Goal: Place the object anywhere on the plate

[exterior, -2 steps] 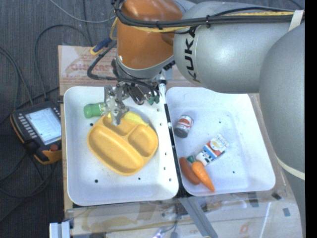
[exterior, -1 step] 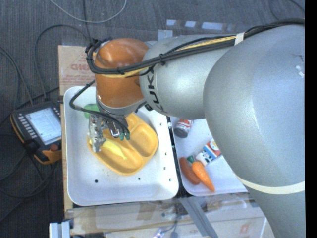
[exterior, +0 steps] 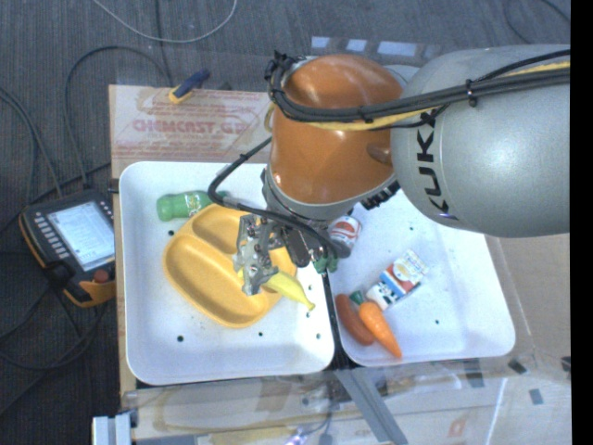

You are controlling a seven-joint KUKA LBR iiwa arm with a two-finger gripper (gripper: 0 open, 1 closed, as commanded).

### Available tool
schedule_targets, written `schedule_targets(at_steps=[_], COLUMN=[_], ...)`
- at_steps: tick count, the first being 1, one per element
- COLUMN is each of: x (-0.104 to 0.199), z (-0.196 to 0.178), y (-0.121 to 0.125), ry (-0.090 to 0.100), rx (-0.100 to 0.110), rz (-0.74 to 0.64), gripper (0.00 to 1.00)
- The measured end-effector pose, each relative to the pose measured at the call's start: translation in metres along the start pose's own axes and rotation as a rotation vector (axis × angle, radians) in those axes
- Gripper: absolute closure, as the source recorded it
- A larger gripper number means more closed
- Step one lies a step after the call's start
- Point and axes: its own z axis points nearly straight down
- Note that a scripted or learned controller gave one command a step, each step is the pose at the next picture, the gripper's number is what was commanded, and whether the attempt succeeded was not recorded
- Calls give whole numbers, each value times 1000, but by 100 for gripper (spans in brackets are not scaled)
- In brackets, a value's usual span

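Reaching in from the right over the seam between the two bins, hanging the gripper [exterior: 256, 260] low above the right part of the yellow plate [exterior: 208, 265], which is lying in the left bin [exterior: 148, 341]. Showing the metal fingers [exterior: 248, 248] pointing down at the plate, though how far apart they are standing cannot be told from this slanted look. Resting just below and to the right of the fingertips, a yellow banana [exterior: 290, 290] lying tilted across the plate's right rim, partly on the plate and partly over the white bin floor, seemingly touching the fingertips at its upper end. Lying at the plate's upper left edge, a green bottle [exterior: 181, 204]. Sitting in the right bin [exterior: 482, 332], an orange carrot [exterior: 381, 328] beside a reddish-brown sausage-like piece [exterior: 352, 320], a small milk carton [exterior: 398, 279] just above them, and a red-and-white can [exterior: 344, 232] partly hidden under the wrist
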Motion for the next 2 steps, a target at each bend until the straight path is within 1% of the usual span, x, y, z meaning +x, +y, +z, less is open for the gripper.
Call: schedule_targets(at_steps=[1, 2], x=[-35, -2], z=[80, -16], y=[30, 61], ry=[4, 1], rx=[-2, -1], rz=[205, 334], gripper=[100, 100])
